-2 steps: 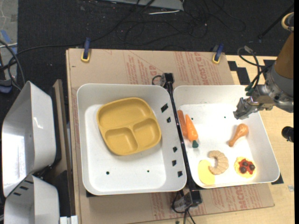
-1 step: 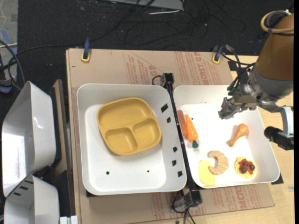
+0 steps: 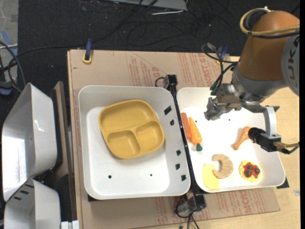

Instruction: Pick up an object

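Hung from the arm [image 3: 267, 46], in from 3 o'clock: the claw [image 3: 214, 111], poised above the right bin [image 3: 219, 142] toward that bin's 11 o'clock, over bare white floor. Width of the claw's opening: cannot tell, too dark and foreshortened from above. Nothing seen in it, so judged unladen. Probably parked there as a stance ahead of a descent rather than a grasp in hand. Nearest to it, at its 7 o'clock: a carrot [image 3: 193, 130], lying lengthwise close along the right bin's left wall at about 9 o'clock, green tip toward 6 o'clock. Possibly two carrots side by side, hard to separate. So close to a wall, likely awkward to straddle. Elsewhere in the same bin, all loose and flat on the floor: an orange drumstick-shaped piece [image 3: 241, 137] at 3 o'clock, lying aslant; a croissant [image 3: 222, 165] near 6 o'clock, touching a pale yellow disc [image 3: 208, 176] at 7 o'clock; a small tart [image 3: 250, 171] with dark red berries at 5 o'clock, just beside the croissant. In the left bin [image 3: 128, 178], a little toward 12 o'clock of centre: a yellow plate [image 3: 131, 128], turned askew, all three compartments bare. Judged barely begun as a task, with any of the right bin's pieces good to lift and the carrot closest.
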Controlling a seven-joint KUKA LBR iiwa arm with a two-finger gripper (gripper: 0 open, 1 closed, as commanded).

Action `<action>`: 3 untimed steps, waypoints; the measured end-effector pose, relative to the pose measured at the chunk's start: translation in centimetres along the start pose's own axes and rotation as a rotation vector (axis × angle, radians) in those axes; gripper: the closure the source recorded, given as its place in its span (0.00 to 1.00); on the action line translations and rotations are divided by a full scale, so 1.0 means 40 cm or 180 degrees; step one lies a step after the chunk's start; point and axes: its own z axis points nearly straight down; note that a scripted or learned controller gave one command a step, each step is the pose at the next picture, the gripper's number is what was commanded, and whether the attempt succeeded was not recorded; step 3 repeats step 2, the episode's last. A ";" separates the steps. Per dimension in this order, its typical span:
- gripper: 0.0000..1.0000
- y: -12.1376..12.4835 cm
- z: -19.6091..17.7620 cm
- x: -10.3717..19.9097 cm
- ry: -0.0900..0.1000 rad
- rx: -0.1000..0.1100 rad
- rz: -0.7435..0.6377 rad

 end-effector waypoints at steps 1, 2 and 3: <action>1.00 -0.009 0.010 0.122 0.0000 0.0003 0.0002; 1.00 0.020 0.041 0.255 0.0000 0.0004 0.0001; 1.00 0.020 0.041 0.255 0.0000 0.0004 0.0001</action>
